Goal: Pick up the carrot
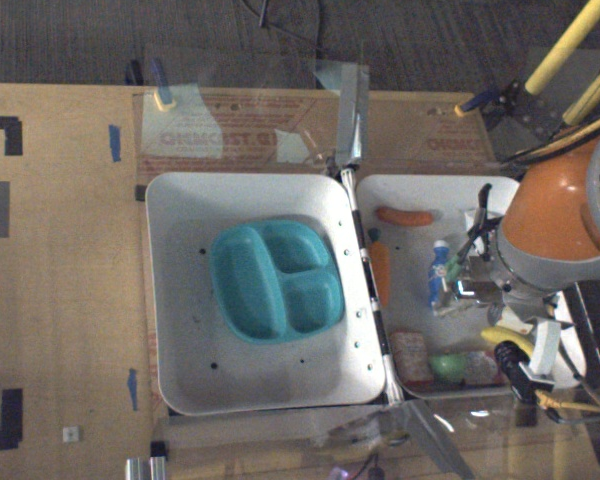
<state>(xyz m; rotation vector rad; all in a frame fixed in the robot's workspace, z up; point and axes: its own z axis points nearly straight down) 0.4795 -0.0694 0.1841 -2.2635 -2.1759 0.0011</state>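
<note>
The left bin (180, 368) is holding a teal divided plate (277, 278). The arm (552, 223) is reaching over the right bin (410, 193), its gripper (458, 286) hanging beside a blue bottle (438, 273); how the claw is set cannot be told. The carrot (380, 272) is lying against that bin's left wall, left of the gripper and apart from it. A sausage (406, 216) is lying near the far wall.

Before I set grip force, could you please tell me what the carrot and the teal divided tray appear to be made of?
The small orange carrot by the right bin's left wall looks like smooth toy plastic, judging by its even colour, though it is too small to be sure. The teal three-compartment tray looks like moulded matte plastic: uniform colour, rounded ridges, soft sheen.
</note>
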